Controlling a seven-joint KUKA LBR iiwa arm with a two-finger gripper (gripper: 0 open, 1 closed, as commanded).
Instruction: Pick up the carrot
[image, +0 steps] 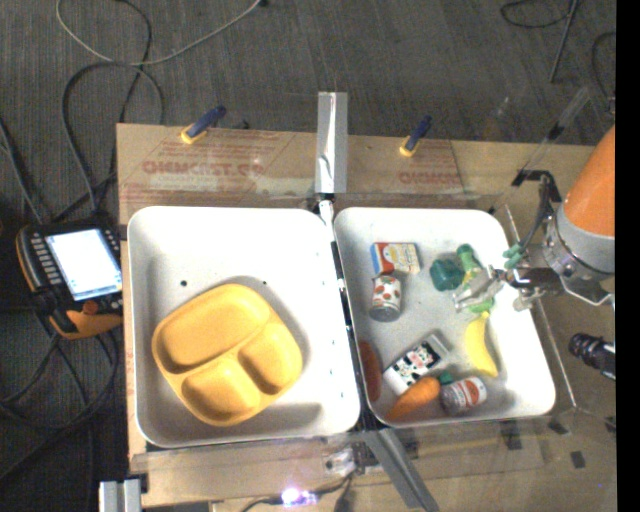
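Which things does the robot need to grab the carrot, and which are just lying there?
For the job:
carrot, near the front of the right bin
hand, over that bin, apart from the carrot

Just lying about:
banana
two small cans
small carton
green toy
black-and-white box
yellow divided plate in the left bin

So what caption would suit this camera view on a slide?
Gripper hovers above the banana in the right bin; the carrot lies at its front edge.
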